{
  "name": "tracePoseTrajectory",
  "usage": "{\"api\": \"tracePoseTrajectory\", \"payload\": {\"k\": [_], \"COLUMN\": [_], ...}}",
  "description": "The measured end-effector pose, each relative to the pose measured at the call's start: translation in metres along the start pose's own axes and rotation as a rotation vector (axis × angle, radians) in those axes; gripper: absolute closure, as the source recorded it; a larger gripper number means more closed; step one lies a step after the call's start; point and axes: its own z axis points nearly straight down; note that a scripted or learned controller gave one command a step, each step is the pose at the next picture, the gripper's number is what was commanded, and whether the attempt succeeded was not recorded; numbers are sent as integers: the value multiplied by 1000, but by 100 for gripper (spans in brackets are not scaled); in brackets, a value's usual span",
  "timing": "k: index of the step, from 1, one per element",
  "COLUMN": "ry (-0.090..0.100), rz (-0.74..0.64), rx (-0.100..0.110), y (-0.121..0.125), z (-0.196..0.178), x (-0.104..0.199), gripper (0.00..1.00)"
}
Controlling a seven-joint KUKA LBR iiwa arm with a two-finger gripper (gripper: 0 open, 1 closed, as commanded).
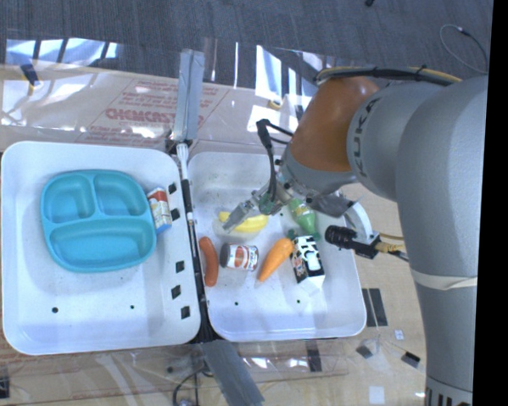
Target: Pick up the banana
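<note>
My grey arm [426, 164] with its orange band fills the right of the camera view, closest to the lens, reaching down into the right bin [333, 321]. My gripper [240, 216] sits low over the banana [251, 225], which lies in the upper middle of that bin, its yellow skin partly covered by my fingers [234, 220]. I cannot tell how wide they stand or whether they have the fruit. To do this well, I judge I should straddle the curved body across its narrow width, clear of the green bottle [304, 216] just beside it. The carrot [275, 258] is tapered and smooth, the can [239, 257] round and glossy, the sausage [208, 261] soft-looking. A blue plastic tray [96, 219] rests in the left bin [27, 313].
</note>
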Motion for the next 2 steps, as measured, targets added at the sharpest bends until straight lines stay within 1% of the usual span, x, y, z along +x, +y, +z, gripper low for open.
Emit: {"api": "tracePoseTrajectory", "payload": {"k": [1,2], "ry": [1,-1], "rz": [-226,-231], "rx": [0,0], "y": [11,13], "z": [42,31], "x": [-12,-12], "gripper": [0,100]}}
